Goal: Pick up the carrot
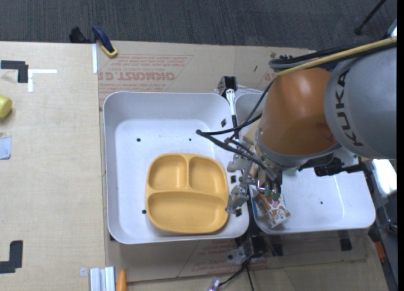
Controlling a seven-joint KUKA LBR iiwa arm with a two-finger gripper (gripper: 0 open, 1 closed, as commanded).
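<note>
The gripper (252, 190) hangs low over the wall where the two bins meet, toward their near side, in a tangle of black cables and small fittings. Whether it is apart or together I cannot tell, and nothing can be seen clamped in it. Above it the arm (353, 103) comes in from the right, its orange band (297, 116) covering the far left part of the right bin (341, 211).

Just right of the gripper, in the near left corner of the right bin, lies a small packet (276, 211) with red and white print, tilted. Where the carrot lies I cannot tell.

The left bin (158, 116) holds a yellow tray (187, 193) with three compartments, lying flat in its near right part, the tray's right edge close to the gripper.

Both bins rest on cardboard (145, 69) with red print. At its far left corner lies a blue and yellow clip (105, 41). Well off to the left, on the bench (50, 176), a yellow lump (4, 106) sits at the edge. At the near edge a small orange tip (120, 278) pokes in, too small to identify.
</note>
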